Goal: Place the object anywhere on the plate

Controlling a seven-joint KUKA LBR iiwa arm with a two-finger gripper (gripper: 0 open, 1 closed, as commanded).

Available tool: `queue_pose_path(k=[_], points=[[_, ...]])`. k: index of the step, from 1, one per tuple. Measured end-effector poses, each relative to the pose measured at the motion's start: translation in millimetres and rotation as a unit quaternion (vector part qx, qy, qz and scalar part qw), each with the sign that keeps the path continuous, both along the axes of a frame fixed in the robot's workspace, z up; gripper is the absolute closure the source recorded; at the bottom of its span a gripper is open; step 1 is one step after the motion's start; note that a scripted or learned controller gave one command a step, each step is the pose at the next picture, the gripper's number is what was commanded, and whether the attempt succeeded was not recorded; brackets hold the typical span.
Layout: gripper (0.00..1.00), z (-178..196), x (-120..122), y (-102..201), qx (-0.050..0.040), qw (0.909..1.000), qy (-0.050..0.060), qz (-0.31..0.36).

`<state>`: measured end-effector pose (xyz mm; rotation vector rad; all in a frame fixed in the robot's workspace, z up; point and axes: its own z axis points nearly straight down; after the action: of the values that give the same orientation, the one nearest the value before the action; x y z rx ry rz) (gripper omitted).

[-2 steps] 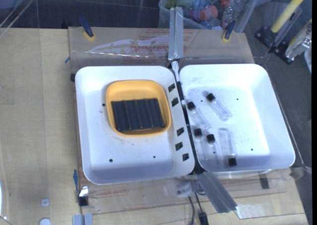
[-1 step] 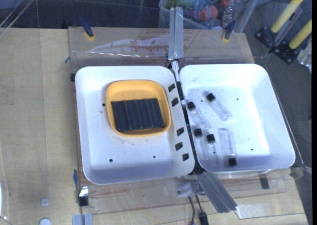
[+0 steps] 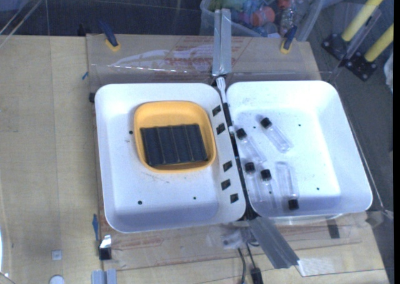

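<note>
- Task's things: several small clear vials (image 3: 277, 136) with black caps, lying flat on the floor of the right bin (image 3: 325, 104), bunched toward its left side
- Most isolated vial lies on a diagonal, cap at upper left, body running to lower right; a second (image 3: 285, 180) lies nearly along the bin's depth, cap at the near end; the rest crowd against the left wall, hard to separate by eye
- Plate (image 3: 170, 108) is yellow, sits mid-floor in the left bin (image 3: 119, 204); a dark ridged slab (image 3: 174, 144) covers most of its bed, leaving rim and a strip of yellow bare
- Key relation: plate lies left of the vials, over the two adjoining bin walls; any carry must lift clear of that ridge
- Jaws: released or clenched, cannot tell
- Judgement: nothing on the plate from the right bin yet; a grip across the diagonal vial's short axis looks easiest
</note>
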<state>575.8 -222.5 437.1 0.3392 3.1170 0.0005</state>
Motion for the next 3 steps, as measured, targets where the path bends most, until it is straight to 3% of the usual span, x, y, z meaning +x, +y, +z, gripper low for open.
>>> queue_pose_path(k=[1,2,3], points=[[1.0,-0.2,-53.4,-1.3,-0.0003,0.9973,0.001,0.074],[1.0,-0.4,-85.0,-1.2,-0.0008,0.9769,0.001,0.214],[1.0,-39.3,-82.5,0.2,-0.0012,0.9532,0.001,0.302]])
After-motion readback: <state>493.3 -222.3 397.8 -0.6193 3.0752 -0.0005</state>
